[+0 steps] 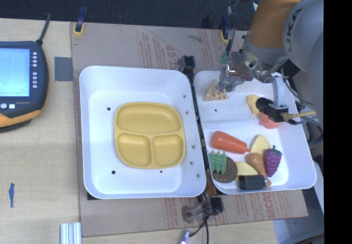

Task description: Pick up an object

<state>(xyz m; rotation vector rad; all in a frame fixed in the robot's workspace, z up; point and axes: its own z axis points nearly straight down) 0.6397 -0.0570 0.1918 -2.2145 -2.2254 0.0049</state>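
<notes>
White left bin [99, 182] is holding a yellow divided plate [149, 134] | right bin [300, 174] is carrying carrot [228, 142], purple grapes [271, 160], a black block [252, 182] | grey arm [291, 17] is reaching over its far end | gripper [226, 84] is hanging just above the waffle wedge [216, 93] in the far-left corner; finger state cannot be told

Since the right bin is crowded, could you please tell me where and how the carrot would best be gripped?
Probably across the carrot's thick orange middle, coming straight down from above. It lies flat, its long axis running left to right, with bare bin floor on both long sides; the grapes crowd its narrow right end.
</notes>
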